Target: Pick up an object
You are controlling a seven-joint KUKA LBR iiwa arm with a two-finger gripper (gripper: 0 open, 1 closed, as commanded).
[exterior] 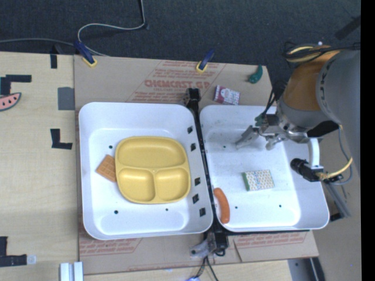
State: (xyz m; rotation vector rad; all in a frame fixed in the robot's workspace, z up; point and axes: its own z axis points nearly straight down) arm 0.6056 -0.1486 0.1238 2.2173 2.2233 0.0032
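Observation:
My gripper (256,139) hangs over the upper middle of the right bin (304,218), its two fingers spread open with nothing between them. A small green-and-white patterned pad (258,180) lies flat on the bin floor below and slightly right of the gripper, apart from it. An orange sausage-shaped toy (222,205) lies along the bin's lower left edge. In the left bin (94,215) rests a yellow divided plate (153,169), with a tan cracker-like piece (106,168) tucked beside its left rim.
A small red-and-white packet (226,95) and a green clip (255,74) lie on the cardboard beyond the right bin. Yellow clamps (205,63) hold the cardboard's far edge. The grey arm with its orange band (304,86) covers the right bin's upper right corner.

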